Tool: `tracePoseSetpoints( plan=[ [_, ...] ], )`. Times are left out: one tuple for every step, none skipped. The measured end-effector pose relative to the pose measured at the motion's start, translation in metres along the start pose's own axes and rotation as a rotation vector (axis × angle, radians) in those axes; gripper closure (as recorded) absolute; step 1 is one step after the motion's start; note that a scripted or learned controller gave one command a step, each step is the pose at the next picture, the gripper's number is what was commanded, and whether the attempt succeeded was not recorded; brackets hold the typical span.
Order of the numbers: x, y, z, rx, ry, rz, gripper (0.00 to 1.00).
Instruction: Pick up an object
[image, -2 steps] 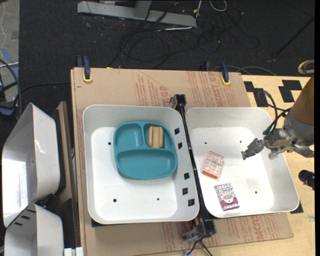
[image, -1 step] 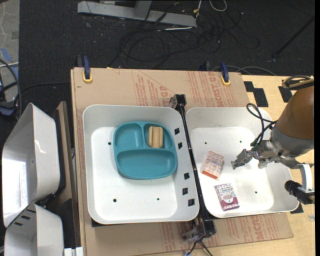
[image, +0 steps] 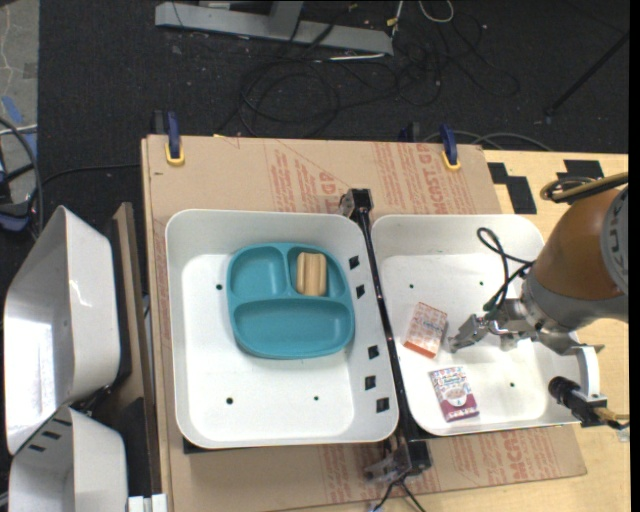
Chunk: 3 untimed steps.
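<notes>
The right bin (image: 520, 235) holds two small packets. One is an orange and white packet (image: 426, 329) near the bin's left side. The other is a purple and white packet (image: 454, 391) close to the front wall. My gripper (image: 466, 336) hangs low over the bin floor, just right of the orange and white packet and above the purple one. Its fingers point left toward the orange packet, and nothing shows between them. The arm's orange band (image: 585, 245) sits at the right edge.
The left bin (image: 190, 300) carries a teal divided tray (image: 290, 325) with a tan block (image: 312, 273) in its upper right compartment. A black cable (image: 492, 250) loops over the right bin's back. Two white tubs (image: 55, 320) stand to the far left.
</notes>
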<state>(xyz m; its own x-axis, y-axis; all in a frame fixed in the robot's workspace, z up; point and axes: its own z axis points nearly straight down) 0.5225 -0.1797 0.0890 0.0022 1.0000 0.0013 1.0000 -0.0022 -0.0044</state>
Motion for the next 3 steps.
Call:
tracePoseSetpoints(
  plan=[
    [0.000, 0.001, -0.013, -0.004, -0.001, 0.001, 1.00],
    [-0.002, -0.003, -0.056, -0.008, -0.002, 0.000, 1.00],
    [0.003, -0.002, -0.100, -0.009, -0.003, -0.006, 1.00]
  ],
)
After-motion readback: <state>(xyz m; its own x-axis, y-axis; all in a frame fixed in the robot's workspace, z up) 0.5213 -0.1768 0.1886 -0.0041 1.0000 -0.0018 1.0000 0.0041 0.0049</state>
